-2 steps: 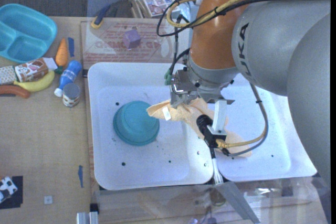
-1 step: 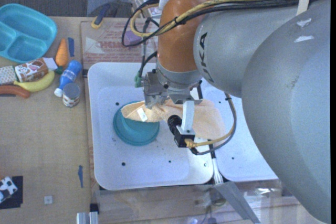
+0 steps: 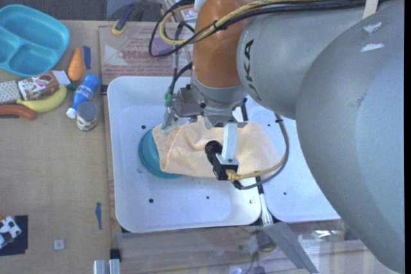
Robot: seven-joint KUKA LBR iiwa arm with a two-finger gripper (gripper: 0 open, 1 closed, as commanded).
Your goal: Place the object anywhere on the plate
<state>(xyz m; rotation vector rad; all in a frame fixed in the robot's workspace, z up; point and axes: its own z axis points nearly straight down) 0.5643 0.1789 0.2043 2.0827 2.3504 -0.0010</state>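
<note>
Claw (image 3: pixel 172 117) touches the upper-left edge of the pale orange cloth (image 3: pixel 187 152); whether it is clamped cannot be told. This cloth drapes across the blue plate (image 3: pixel 148 154) in the left white bin (image 3: pixel 180 203).

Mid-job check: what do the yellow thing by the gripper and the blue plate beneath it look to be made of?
The yellow thing looks like soft woven cloth with a matte finish, judging by its folds and the way it drapes over the plate. The blue plate is probably hard plastic, smooth with a slight sheen on its rounded rim, though glazed ceramic cannot be ruled out.
</note>
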